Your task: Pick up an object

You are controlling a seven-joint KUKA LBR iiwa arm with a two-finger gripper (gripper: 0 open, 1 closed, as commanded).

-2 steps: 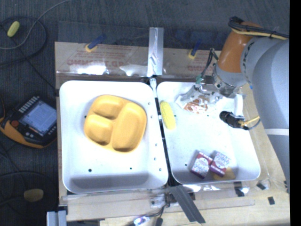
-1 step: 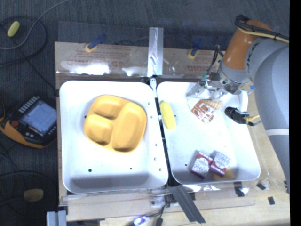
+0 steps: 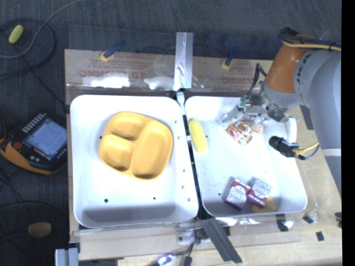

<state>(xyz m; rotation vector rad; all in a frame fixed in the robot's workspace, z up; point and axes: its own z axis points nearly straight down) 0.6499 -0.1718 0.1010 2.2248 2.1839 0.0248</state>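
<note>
My gripper (image 3: 244, 114) hangs low over the back of the right bin (image 3: 288, 173), under the orange wrist band (image 3: 282, 68). Directly beneath and in front of it lies a crinkled red-and-white snack packet (image 3: 243, 130), and I cannot tell whether the two touch. A yellow banana-shaped object (image 3: 197, 135) lies along the bin's left wall. Two maroon packets (image 3: 247, 193) sit side by side near the front wall, with a small orange-yellow piece (image 3: 269, 205) poking out beside them.
The left bin (image 3: 89, 193) holds a large yellow sectioned tray (image 3: 136, 144). A black cable connector (image 3: 280, 144) hangs off the arm over the right bin's right side. A metal divider (image 3: 183, 60) stands behind the bins, and a handheld pendant (image 3: 39, 143) lies on the floor at left.
</note>
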